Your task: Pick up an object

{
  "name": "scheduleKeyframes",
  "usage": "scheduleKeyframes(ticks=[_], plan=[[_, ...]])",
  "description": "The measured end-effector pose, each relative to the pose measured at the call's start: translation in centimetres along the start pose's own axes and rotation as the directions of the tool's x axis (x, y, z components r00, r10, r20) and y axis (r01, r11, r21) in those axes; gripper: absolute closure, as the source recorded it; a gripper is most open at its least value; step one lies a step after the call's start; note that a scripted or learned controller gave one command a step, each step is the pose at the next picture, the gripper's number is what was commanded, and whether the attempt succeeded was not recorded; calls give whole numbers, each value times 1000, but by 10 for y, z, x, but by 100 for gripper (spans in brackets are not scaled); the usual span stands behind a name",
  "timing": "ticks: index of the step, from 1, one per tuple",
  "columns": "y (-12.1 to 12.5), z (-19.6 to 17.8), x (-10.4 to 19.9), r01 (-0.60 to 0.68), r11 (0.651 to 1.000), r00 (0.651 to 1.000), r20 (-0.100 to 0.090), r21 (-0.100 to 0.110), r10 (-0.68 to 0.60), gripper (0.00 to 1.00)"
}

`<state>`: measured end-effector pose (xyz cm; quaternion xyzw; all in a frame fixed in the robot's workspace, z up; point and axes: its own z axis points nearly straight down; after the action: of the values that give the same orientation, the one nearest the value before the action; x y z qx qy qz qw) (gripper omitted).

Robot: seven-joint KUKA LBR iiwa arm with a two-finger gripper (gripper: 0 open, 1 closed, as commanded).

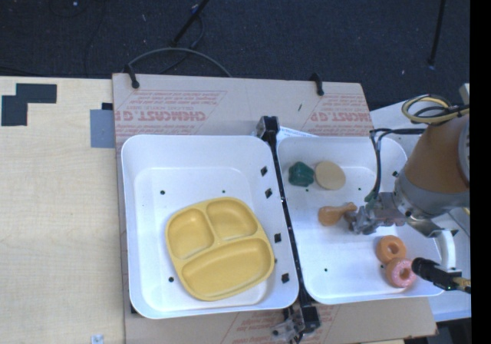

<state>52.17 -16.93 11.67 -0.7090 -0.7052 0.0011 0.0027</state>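
The small orange-brown toy piece (pixel 336 214), rounded at its left end and narrowing toward the right, lies on the floor of the right-hand shallow white bin (pixel 341 289), near the bin's middle. Its long axis runs roughly left to right across the view, with the narrow end pointing right, toward the arm's gripper (pixel 359 221). The gripper's metal tip sits at that narrow end, touching or just beside it; whether its jaws are apart or closed cannot be told from this angle.

Behind the piece lie a dark green lumpy object (pixel 301 174) and, just beside it, a flat tan disc (pixel 331 175). Toward the bin's near right corner sit an orange ring doughnut (pixel 391 248) and a pink ring doughnut (pixel 400 273), close together.

The left-hand shallow white bin (pixel 146 158) holds a yellow plastic divided plate (pixel 220 248) with three compartments.

Both bins rest on a brown cardboard sheet (pixel 230 104) printed with red lettering, seen upside down and too blurred to read with confidence.
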Motion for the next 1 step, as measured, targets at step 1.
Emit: scheduleKeyframes(ticks=[1], plan=[[-3,-42,0,3,1000,1000,2,-6,-3,100]])
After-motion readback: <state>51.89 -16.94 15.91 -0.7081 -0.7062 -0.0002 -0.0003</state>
